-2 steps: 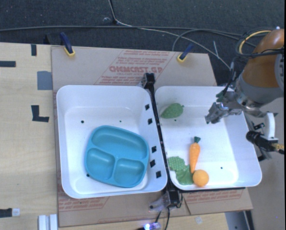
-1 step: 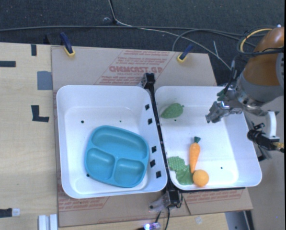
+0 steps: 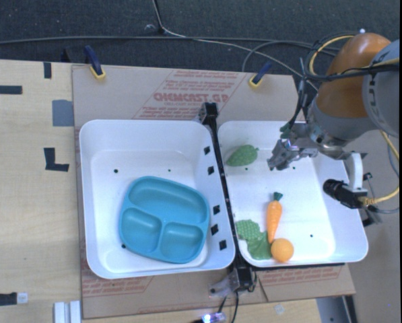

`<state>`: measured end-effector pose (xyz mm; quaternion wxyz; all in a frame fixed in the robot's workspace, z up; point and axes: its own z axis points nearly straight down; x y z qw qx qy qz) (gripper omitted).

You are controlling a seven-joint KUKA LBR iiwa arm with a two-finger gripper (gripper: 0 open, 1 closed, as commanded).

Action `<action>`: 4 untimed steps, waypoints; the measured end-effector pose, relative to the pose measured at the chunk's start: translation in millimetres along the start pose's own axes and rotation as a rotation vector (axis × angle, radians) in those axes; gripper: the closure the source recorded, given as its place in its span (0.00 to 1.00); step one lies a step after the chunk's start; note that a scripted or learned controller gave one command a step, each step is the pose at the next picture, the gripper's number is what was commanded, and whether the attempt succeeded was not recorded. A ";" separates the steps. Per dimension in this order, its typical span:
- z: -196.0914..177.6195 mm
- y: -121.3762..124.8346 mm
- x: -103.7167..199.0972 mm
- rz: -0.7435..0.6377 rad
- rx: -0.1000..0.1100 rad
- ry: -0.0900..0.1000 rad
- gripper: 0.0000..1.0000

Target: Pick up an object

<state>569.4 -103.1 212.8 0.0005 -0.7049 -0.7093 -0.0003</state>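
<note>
- Setting: a light wooden tabletop (image 3: 25,200) carries a brown cardboard sheet (image 3: 187,93), held by two blue-and-yellow clamps, on which two shallow white plastic bins sit side by side against a dark carpeted background.
- Left white bin (image 3: 96,140): contains a blue moulded plastic tray with three compartments (image 3: 163,219), lying flat.
- Right white bin (image 3: 328,244): contains a green leafy toy vegetable (image 3: 242,156) near the far left corner, an orange toy carrot with a green top (image 3: 273,219) near the middle, a green knobbly toy vegetable (image 3: 252,236) and a round orange toy fruit (image 3: 282,249) at the near edge.
- Gripper (image 3: 281,156): positioned over the far part of the right bin, just right of the leafy vegetable; nothing is visible between its fingers. Whether the fingers are spread or pressed together cannot be determined at this resolution.
- Risk 1: the gripper stands beside the leafy vegetable, not over it. A straight descent would likely meet bare bin floor and close on nothing.
- Risk 2: the leafy vegetable is low and irregular; a one-sided contact could push it toward the divider between the bins.
- Risk 3: the carrot, knobbly vegetable and round fruit lie touching or nearly so; a grasp there may snag a neighbour or roll the fruit away.
</note>
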 end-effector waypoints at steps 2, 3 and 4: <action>7.8 37.6 87.8 0.001 0.001 0.000 1.00; 12.6 54.9 134.3 0.000 0.001 0.000 1.00; 0.1 78.0 191.8 -0.001 -0.001 0.000 1.00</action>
